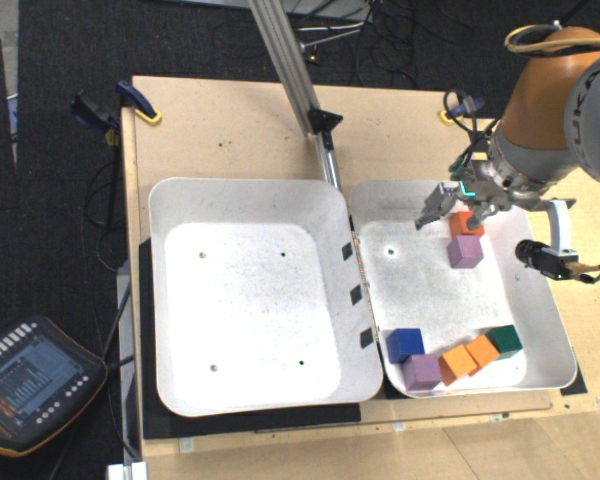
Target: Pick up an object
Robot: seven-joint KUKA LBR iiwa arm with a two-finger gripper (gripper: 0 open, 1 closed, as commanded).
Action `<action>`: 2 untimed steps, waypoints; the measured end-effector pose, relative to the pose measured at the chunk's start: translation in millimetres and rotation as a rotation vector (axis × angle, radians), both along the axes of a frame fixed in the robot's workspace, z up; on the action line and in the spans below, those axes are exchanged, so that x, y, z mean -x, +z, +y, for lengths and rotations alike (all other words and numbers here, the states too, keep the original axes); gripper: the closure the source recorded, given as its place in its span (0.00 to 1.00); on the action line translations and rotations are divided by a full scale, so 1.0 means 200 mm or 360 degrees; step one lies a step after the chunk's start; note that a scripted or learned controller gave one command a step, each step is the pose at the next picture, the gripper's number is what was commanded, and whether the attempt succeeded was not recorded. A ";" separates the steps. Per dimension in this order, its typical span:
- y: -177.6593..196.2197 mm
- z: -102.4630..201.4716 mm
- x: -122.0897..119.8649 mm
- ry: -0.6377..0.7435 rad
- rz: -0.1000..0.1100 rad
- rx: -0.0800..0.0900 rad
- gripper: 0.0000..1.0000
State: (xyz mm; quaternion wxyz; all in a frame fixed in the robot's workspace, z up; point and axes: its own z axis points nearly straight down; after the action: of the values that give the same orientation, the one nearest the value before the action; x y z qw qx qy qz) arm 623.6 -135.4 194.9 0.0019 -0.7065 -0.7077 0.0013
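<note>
1 orange cube (466, 223) sits under the end effector (458, 208), touching a purple cube (466, 251).

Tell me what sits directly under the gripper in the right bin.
Under the gripper an orange block shows, and a purple block lies just in front of it on the right bin floor. The gripper covers the orange block's far part, so any contact stays hidden.

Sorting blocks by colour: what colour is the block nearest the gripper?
Orange-red block, at the gripper, camera view.
</note>
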 end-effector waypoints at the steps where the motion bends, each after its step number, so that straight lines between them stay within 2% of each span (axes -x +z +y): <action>1: 0.01 0.00 -0.01 0.0001 -0.0008 0.0001 0.00; 2: -0.21 -0.01 0.02 -0.0004 0.0000 0.0001 0.00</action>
State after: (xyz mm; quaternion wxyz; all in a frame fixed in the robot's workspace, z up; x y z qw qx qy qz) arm 619.0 -137.1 153.0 0.0016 -0.7073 -0.7069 0.0016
